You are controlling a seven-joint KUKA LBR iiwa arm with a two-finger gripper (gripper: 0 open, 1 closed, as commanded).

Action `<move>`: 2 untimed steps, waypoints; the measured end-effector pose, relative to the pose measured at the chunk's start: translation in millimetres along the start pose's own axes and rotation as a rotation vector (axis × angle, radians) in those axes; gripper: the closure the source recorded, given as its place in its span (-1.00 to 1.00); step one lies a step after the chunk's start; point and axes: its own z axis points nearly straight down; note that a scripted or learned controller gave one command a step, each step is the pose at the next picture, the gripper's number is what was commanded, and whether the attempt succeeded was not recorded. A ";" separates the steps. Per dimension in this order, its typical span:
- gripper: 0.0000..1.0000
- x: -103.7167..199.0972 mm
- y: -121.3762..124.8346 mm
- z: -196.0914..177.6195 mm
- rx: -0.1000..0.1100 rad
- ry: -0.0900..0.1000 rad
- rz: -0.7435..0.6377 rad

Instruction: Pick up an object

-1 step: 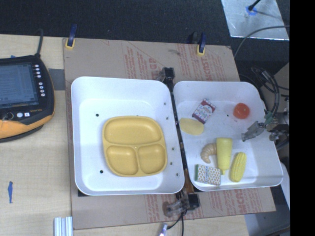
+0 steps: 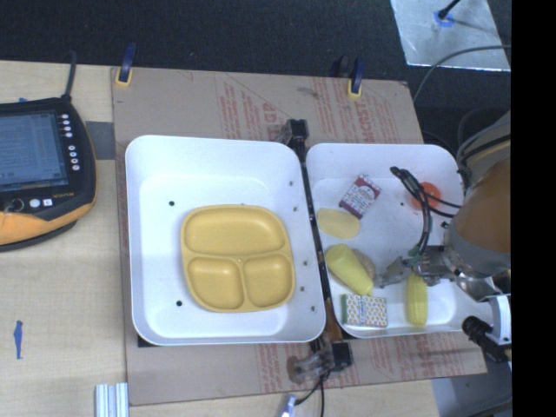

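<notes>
Arm: grey and orange, entering from the right edge of the frame, over the right bin's right side.
Gripper (image 2: 415, 268): low over the lower right part of the right bin (image 2: 391, 156), near the yellow stick; whether it is open or closed cannot be told.
Left bin (image 2: 148, 233): centre left of the frame, holding a yellow divided plate (image 2: 236, 256) with three compartments.
Right bin contents: a small red-and-white packet (image 2: 359, 195) near the upper middle; a pale yellow oval (image 2: 338, 223) just below it; a larger yellow lemon-like piece (image 2: 349, 268) lower left; a green-and-white box (image 2: 365, 310) at the bottom edge; a yellow stick (image 2: 416, 300) upright at lower right, just below the gripper.
Orange-red thing (image 2: 426, 190): upper right of the right bin, partly behind dark cables.
Tablet (image 2: 39, 172): far left of the frame, on the bench, well apart from the bins.
Clamps (image 2: 126, 63): blue and yellow, on the cardboard's top edge.
</notes>
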 end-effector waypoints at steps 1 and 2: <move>1.00 -1.0 0.0 -10.3 0.002 -0.001 -0.005; 1.00 77.6 18.3 -101.1 -0.004 0.000 0.000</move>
